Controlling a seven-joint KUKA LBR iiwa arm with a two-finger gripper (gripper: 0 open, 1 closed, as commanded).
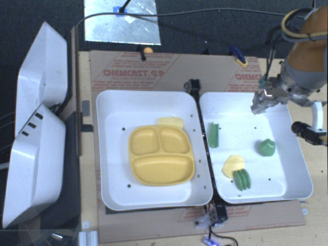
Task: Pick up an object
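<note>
camera view: tool [260,104] hovers over right bin's [297,188] far edge, grip state unclear; best descend squarely over the green cup [266,147]

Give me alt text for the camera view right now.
The grey arm's claw hangs over the far right part of the right white bin, which holds a green stick, a round green piece, a pale yellow piece and a ridged green piece. The left white bin holds a yellow divided plastic tray.
</note>
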